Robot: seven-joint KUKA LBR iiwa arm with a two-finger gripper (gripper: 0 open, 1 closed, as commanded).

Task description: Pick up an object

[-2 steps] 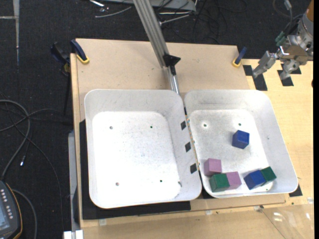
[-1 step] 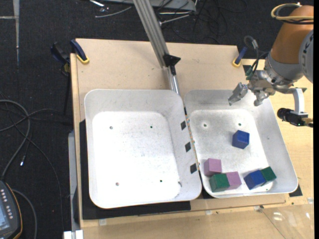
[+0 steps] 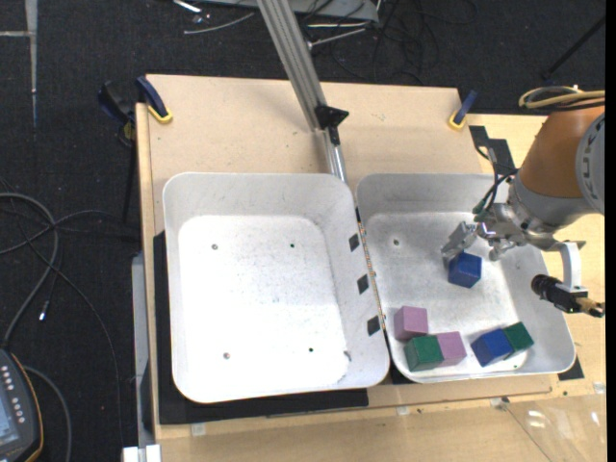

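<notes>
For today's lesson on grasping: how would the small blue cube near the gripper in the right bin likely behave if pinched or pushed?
The small blue cube has flat faces, so it would probably slide, not roll, across the white right bin. It looks rigid, likely keeping its shape when pinched. Sitting apart from the other blocks, just below the two-finger gripper, a nudge probably disturbs nothing else.

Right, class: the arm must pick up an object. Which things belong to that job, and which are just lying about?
Job:
gripper
blue block under it
right bin

Lying about:
pink block
green block
left bin
</notes>
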